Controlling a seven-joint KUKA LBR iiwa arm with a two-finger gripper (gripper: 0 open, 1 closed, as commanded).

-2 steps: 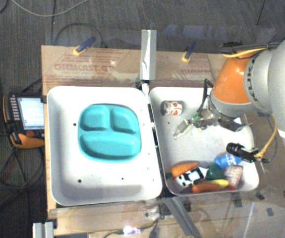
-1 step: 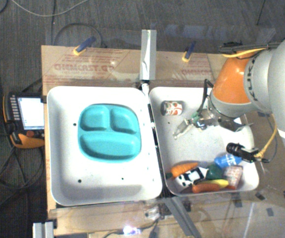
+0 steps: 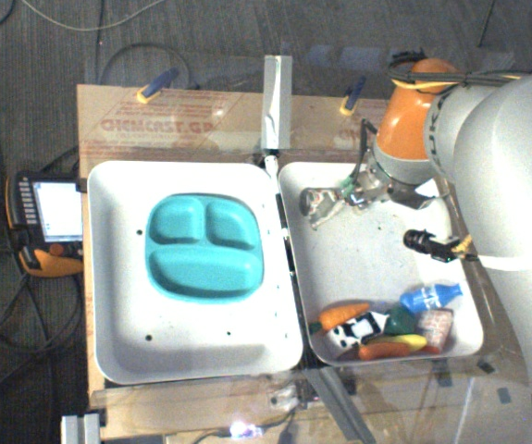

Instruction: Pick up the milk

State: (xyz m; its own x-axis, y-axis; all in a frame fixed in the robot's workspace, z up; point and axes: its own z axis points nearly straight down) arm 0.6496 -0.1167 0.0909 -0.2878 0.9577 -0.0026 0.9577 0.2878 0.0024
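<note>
The claw (image 3: 314, 203) hangs over the right bin (image 3: 377, 266) at its 11 o'clock corner, its fingers slightly apart with nothing between them. The milk (image 3: 356, 328), a black-and-white carton, lies among the toys at the bin's 6 o'clock edge, well apart from the claw.

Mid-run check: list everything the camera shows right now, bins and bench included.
White bins: two, side by side on the bench.
Divided plate: one, turquoise, in the left bin.
Carrot: one, orange, near end of the right bin.
Milk: one, black-and-white carton, beside the carrot.
Bottle: one, blue, near right corner of the right bin.
Other toy food: small mixed pile, red, yellow, green, along the near wall.
Handheld pendant: one, orange and black, left of the bench.
Clamps: two, blue and yellow, far bench edge.
Pincer: metallic, over the right bin's far end, away from the milk.
</note>
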